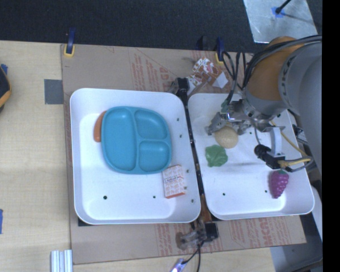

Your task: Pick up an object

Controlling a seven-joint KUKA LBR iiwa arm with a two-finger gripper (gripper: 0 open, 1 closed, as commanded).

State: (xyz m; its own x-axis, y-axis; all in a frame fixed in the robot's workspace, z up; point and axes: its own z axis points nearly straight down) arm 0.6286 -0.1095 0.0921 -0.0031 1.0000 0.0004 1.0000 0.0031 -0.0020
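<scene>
1. A blue divided plate [137, 139] is seen in the left bin [85, 197], toward its far side, with an orange object [97, 127] partly tucked under the plate's left edge.
2. A small printed packet [173, 181] lies near that bin's near right corner.
3. In the right bin [243, 208], a green lump [216, 155] rests near the left wall.
4. A beige ball [226, 137] lies just beyond it, under the gripper [231, 123]; whether it is gripped cannot be told.
5. A purple grape bunch [278, 183] sits by the right wall.
</scene>
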